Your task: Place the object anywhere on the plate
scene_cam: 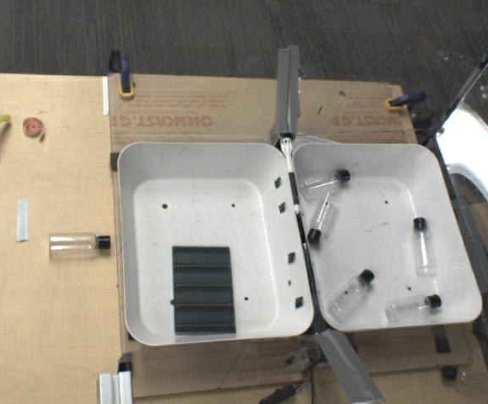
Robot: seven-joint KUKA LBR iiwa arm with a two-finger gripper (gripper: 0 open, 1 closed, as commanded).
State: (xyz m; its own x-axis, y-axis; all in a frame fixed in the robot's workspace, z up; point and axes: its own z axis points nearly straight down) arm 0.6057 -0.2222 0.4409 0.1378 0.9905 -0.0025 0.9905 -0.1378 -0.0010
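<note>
Vials (pixel 320 218), five, scattered in right bin (pixel 446 175); dark ribbed plate (pixel 202 290) in left bin (pixel 130 225); end effector state: cannot tell.

Open floor around the black plate (pixel 202 290) in left bin (pixel 143 175); five vials (pixel 321 220) scattered across right bin (pixel 433 175).

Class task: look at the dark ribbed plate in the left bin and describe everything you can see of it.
The dark ribbed plate is a near-black rectangle with four raised horizontal bands, matte like rubber or plastic. It lies flat on the floor of the left bin, toward the near edge and slightly left of centre, its long sides running away from the camera. Nothing rests on it; it touches only the bin floor.
</note>
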